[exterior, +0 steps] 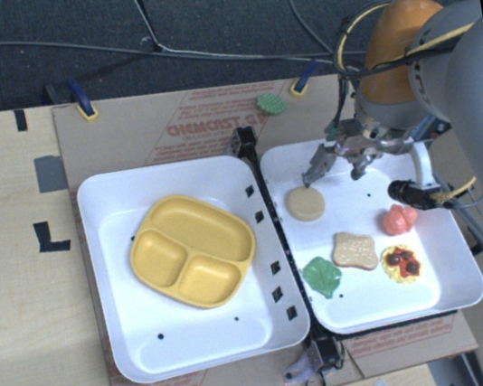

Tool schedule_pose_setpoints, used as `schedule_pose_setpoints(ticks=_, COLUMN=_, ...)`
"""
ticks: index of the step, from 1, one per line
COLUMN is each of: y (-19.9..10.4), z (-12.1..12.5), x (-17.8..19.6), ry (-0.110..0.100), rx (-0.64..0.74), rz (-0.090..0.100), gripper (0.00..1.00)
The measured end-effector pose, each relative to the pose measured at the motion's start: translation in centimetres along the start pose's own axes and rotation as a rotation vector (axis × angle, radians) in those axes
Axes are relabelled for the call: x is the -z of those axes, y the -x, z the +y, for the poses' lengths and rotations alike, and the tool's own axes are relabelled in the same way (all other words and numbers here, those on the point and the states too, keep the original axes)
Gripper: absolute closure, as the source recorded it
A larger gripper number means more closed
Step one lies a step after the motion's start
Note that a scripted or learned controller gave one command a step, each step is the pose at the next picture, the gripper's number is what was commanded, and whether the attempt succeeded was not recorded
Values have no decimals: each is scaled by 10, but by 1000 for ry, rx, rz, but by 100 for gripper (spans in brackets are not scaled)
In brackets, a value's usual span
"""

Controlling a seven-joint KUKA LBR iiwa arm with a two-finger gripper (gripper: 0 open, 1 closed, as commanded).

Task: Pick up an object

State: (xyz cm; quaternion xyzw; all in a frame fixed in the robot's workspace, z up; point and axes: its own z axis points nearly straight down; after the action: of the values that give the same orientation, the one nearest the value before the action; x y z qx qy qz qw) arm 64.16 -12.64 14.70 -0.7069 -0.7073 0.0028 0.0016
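No object is lifted yet. Gripper [339, 162] hovers with fingers apart over the right bin [459, 284], just above the round cookie [306, 203]; descent and grasp remain.

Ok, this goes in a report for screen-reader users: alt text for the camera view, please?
A grey robot arm's tool hangs open over the right bin, above a round cookie; toast, a green leaf and other toy foods lie nearby. The left bin holds a yellow divided plate.

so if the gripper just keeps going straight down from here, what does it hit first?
Probably bare floor of the right bin, just up-right of the round tan cookie. The gripper hangs open beside it, not over it; depth is unclear.
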Motion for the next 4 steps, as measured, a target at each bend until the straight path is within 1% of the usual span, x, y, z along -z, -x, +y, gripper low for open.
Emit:
schedule_pose_setpoints(ticks=1, y=6, z=-9, x=-51, ry=-1, rx=0, rz=0, gripper=0)
schedule_pose_setpoints(ticks=2, y=5, z=-7, x=-37, ry=4, rx=2, rz=1, gripper=100)
schedule_pose_setpoints(ticks=3, y=7, z=-4, x=26, ry=12, rx=1, rz=1, gripper=100)
schedule_pose_setpoints(ticks=4, y=6, z=-3, x=69, ry=10, rx=1, rz=2, gripper=100)
